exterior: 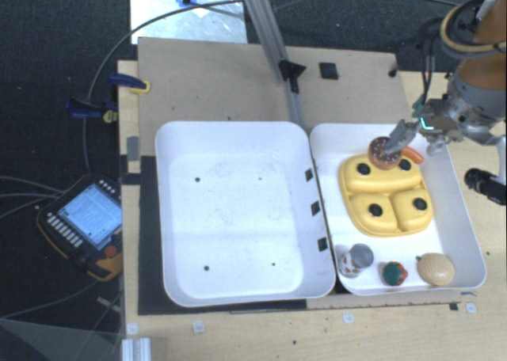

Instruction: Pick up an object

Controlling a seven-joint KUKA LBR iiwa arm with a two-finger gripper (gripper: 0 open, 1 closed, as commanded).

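Observation:
My gripper (395, 140) reaches into the right bin (463, 217) from the upper right, at the bin's far side. Its tip is right at a small brown round object (385, 153) that lies on the top edge of a big yellow moulded toy (386, 195). An orange piece (413, 156) pokes out just to the right of the brown object. Along the bin's near edge lie a grey and white small object (356, 259), a green and red ball (394, 273) and a beige egg-shaped object (435, 268).
The left bin (230, 209) stands beside the right one, joined by black clips (315, 208). A grey pole (265, 15) slants across the bench's far side. A handheld control pendant (85, 221) lies on the floor to the left.

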